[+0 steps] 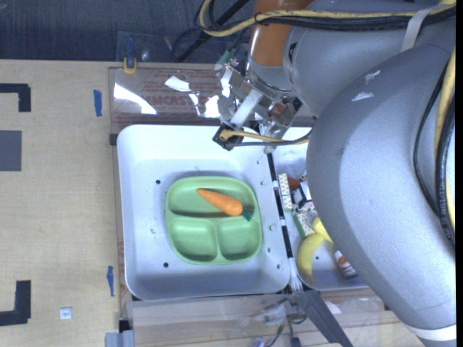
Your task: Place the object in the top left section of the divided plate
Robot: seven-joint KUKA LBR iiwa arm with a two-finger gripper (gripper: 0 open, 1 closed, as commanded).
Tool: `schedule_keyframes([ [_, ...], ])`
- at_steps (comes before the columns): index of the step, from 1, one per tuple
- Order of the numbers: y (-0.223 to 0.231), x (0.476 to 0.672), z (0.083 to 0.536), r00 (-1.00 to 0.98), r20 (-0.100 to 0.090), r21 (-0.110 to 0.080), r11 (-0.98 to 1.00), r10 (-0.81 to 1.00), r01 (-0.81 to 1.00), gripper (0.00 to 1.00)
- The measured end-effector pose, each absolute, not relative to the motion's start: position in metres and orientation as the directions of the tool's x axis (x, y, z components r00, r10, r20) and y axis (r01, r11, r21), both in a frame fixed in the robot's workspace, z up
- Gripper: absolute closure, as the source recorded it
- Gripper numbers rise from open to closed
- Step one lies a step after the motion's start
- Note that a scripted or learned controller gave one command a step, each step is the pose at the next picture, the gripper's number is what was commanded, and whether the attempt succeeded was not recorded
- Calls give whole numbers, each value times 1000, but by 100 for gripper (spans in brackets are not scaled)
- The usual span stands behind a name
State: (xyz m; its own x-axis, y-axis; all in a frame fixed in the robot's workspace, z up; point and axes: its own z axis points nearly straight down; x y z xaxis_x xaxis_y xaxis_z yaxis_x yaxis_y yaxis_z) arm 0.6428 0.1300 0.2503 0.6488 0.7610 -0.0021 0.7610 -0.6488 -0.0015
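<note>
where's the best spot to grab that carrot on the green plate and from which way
Grip the carrot around its thick middle, coming straight down from above. It lies flat in the large upper section of the green divided plate, running diagonally from upper left to lower right, so the jaws should probably close across that line. Its right end sits near the plate's rim, which leaves less room there.

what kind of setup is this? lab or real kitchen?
Most likely a robot lab bench, not a kitchen. A grey industrial arm reaches over two white bins, a toy carrot lies on a green divided plate, and blue tape marks sit on the wooden benchtop.
</note>
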Motion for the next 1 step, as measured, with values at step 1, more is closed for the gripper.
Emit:
schedule_keyframes([
  [1,136,657,293,756,-1,-1,-756,655,655,0],
])
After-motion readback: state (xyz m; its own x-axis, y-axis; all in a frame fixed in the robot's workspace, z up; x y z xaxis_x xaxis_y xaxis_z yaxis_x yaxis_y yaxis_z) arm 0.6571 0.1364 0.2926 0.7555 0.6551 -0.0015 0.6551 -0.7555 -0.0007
